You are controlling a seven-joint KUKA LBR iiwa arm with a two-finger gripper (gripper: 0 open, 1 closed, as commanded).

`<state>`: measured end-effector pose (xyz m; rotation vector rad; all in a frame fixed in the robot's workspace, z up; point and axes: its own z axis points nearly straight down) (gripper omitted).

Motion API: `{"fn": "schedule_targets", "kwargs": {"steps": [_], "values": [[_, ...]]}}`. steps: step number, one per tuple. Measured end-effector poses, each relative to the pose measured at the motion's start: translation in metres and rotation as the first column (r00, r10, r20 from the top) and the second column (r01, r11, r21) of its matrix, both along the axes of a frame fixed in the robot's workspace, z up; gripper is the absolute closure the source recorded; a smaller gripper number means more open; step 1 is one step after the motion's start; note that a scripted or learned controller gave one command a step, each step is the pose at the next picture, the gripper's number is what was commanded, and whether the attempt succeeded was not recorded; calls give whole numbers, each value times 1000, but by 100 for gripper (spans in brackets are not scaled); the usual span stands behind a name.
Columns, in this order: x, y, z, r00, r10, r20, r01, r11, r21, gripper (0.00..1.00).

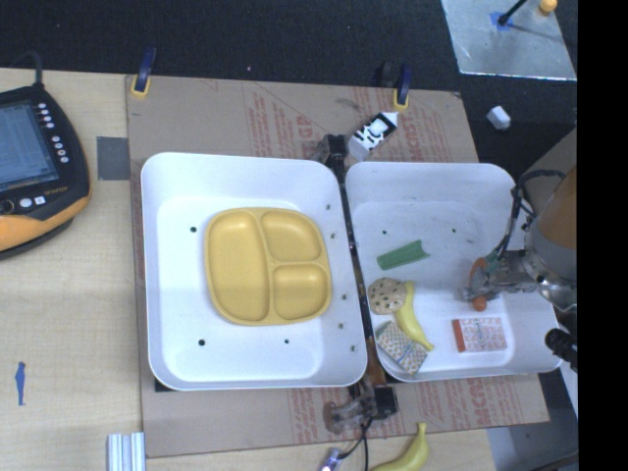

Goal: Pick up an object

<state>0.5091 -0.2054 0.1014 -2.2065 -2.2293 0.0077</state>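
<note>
Two white bins fill the middle of the frame. The left bin (172,351) holds a yellow divided tray (267,264); the right bin (432,180) holds my candidates. My arm (561,214) comes in at the right edge, and my claw (488,281) hangs low over the right bin's right half; I cannot tell whether it is spread or pressed together.

Nearest, I judge, is a small orange-red piece (479,301) just below the claw tip. A red-printed card (480,335) lies lower still. A green strip (402,255) lies to the left, its long axis slanting up to the right. The banana (412,324) and cookie (386,293) sit at the bin's lower left.
</note>
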Motion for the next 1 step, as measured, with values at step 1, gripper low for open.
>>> {"fn": "schedule_targets", "kwargs": {"steps": [1], "values": [[14, 81, -10, 1000, -2, 3, 2, 1000, 1, 100]]}}
